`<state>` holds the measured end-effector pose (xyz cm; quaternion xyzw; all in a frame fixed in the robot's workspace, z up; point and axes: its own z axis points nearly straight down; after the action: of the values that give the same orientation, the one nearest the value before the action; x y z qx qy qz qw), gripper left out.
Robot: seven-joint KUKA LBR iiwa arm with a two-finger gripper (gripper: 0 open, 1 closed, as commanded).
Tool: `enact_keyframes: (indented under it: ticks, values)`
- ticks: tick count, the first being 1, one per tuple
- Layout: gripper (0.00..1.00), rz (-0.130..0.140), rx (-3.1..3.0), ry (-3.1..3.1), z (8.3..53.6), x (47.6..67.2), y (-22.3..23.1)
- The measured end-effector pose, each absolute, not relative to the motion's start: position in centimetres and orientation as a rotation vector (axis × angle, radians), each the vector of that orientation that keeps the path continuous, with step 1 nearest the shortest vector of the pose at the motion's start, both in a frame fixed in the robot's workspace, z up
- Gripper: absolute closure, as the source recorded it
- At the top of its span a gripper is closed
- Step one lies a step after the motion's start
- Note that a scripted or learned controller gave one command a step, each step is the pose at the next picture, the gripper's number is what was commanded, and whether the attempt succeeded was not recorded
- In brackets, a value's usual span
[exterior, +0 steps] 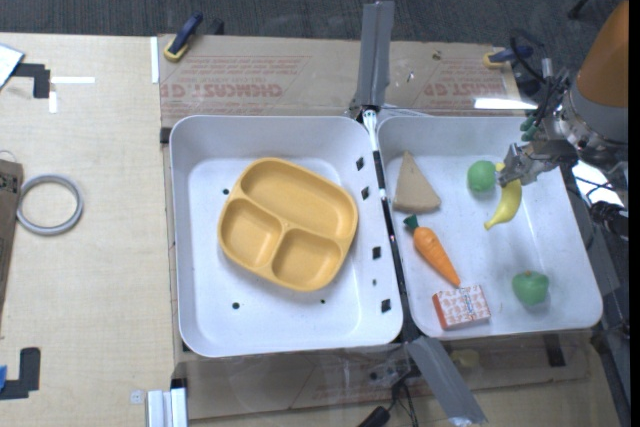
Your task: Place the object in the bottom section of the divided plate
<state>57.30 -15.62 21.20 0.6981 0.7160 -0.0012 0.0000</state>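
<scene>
I work in a robotics lab: my desk (90,315) carries two white bins (190,245) clamped over cardboard (270,80), tape roll (47,204) nearby.

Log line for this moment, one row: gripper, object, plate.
gripper: over right bin, at top of banana | grasp: unconfirmed | divided plate: left bin, nothing in its sections | other items: carrot, wedge

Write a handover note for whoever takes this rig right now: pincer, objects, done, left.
Pincer: over the right bin, at the top end of the banana; a firm grip cannot be confirmed.
Divided plate: in the left bin, nothing in its sections.
Carrot lies in the right bin.
Done: nothing placed.
Left: get the object into the plate's bottom section.
</scene>
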Motion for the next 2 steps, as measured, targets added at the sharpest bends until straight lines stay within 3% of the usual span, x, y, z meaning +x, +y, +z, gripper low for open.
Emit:
enact_keyframes:
  ticks: [1, 2]
  values:
    - [1.00, -0.002, 2.071, 2.360, 22.2, 61.3, -9.5]
    - [1.00, -0.002, 1.969, 2.447, 19.1, 64.1, -3.7]
